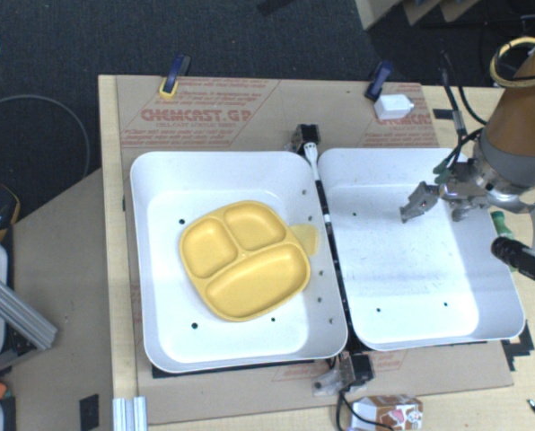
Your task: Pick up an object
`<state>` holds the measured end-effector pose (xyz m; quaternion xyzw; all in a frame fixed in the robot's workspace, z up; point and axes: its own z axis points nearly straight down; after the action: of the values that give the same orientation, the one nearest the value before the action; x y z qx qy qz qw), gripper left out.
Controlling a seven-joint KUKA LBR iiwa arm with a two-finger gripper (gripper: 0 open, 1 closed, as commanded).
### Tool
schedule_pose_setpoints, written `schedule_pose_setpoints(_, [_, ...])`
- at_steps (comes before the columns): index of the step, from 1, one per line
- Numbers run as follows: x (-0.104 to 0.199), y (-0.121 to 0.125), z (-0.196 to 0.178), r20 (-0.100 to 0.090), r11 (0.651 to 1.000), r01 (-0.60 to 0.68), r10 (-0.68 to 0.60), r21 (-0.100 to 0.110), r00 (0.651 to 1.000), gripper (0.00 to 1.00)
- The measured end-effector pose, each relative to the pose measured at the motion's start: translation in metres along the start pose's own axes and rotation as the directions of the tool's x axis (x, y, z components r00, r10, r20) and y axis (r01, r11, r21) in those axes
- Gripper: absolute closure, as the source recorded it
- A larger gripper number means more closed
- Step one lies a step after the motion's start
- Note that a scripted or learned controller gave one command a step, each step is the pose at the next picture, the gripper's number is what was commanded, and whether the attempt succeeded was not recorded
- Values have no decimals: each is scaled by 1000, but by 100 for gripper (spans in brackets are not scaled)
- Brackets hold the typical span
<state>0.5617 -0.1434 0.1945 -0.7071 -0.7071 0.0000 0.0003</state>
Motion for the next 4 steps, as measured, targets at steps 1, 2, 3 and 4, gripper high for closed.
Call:
schedule_pose_setpoints(1, [64,-78,-64,-3,1000,4,-4,5,1000,0])
schedule_pose_setpoints(2, [141,-82,-104,-1,1000,8,-8,-4,1000,0])
schedule_pose_setpoints(3, [137,-82,-112,1,1000,1,-1,-4,1000,100])
schedule_pose_setpoints(4, [207,-75,-150,-1,1000,8,-8,-5,1000,100])
